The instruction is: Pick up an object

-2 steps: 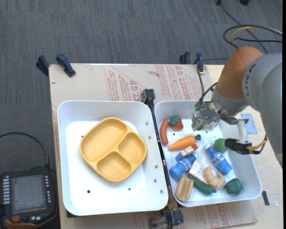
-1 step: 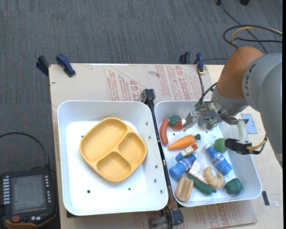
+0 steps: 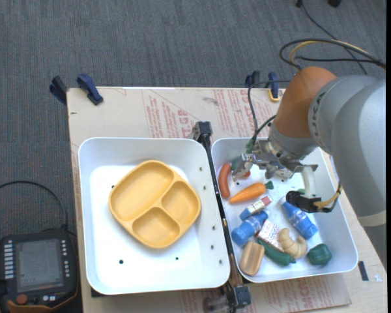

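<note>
My gripper (image 3: 260,163) hangs low over the back left part of the right bin (image 3: 344,230), under the orange band of the arm. Just below it lies an orange carrot (image 3: 247,192) with a green tip. A red sausage-shaped piece (image 3: 224,179) rests against the bin's left wall, beside the gripper's left side. Nothing shows as held. The arm's body covers the bin's back right corner.
Toward the front of the right bin lie blue bottles (image 3: 247,229) (image 3: 301,220), a red and white box (image 3: 268,231), a croissant (image 3: 291,242), a green pepper (image 3: 319,254) and a tan bread piece (image 3: 251,257). The left bin (image 3: 91,175) holds a yellow divided plate (image 3: 155,203).
</note>
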`<state>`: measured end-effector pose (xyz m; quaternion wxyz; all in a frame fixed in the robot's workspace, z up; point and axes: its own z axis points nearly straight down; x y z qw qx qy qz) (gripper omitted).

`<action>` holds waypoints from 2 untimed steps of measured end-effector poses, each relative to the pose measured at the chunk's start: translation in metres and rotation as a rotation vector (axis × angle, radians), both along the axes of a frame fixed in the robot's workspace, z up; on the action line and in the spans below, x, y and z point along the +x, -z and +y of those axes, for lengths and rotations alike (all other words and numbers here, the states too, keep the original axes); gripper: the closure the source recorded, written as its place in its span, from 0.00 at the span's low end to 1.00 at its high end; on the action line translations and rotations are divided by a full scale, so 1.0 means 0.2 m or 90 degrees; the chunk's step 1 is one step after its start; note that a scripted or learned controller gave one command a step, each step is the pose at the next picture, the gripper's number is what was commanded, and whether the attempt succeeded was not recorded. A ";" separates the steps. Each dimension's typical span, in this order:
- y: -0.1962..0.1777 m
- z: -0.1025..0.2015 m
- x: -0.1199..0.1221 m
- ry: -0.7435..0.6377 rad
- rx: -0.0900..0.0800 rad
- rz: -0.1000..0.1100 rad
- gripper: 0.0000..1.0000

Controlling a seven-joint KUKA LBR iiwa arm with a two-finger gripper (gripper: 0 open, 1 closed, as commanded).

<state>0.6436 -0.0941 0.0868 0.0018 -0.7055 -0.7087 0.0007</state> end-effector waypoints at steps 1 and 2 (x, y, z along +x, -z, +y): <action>-0.05 0.00 0.00 -0.002 0.000 0.001 1.00; -0.05 0.00 0.00 -0.002 0.000 0.001 0.00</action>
